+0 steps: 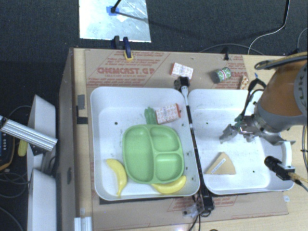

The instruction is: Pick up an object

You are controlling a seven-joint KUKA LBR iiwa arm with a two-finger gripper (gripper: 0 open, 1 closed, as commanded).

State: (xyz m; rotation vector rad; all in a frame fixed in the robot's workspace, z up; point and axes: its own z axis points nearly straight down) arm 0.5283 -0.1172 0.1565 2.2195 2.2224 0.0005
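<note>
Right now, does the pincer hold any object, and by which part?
Nothing is held. The pincer hangs open above the right bin, with bare bin floor under it; the tan wedge lies apart, nearer the camera.

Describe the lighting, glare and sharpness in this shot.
Camera view: even overhead light and soft shadows inside the white bins; the foil-like sheet on the dark floor throws bright glare; the green plate and bananas are fairly sharp; the gripper is soft and small, its fingers hard to read.

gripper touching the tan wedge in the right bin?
Apart. In the camera view, bare white bin floor separates the gripper from the tan wedge, which lies nearer the front.
</note>
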